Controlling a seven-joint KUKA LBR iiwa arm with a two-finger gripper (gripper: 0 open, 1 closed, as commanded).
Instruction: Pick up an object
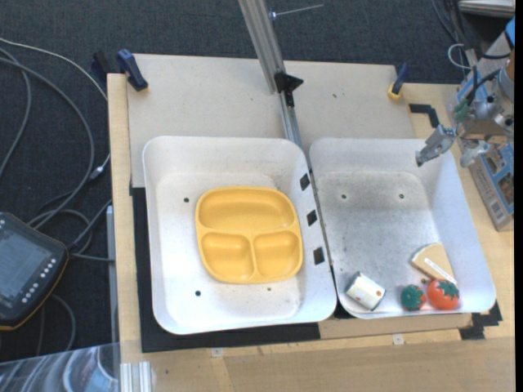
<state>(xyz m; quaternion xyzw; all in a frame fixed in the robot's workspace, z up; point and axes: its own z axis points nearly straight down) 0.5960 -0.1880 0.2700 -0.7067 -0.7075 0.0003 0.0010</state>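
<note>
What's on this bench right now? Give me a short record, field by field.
left bin: holds a yellow divided tray
right bin: holds four small things along its near edge
small things: white cup, green toy, red tomato toy, tan wedge
hand: above right bin's far right corner, holding nothing

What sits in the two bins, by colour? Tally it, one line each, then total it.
Yellow: 1, the divided tray in the left bin.
White: 1, the small cup-like item in the right bin.
Green: 1, the small round toy.
Red: 1, the tomato-like toy.
Tan: 1, the wedge.
Total: 5
</note>
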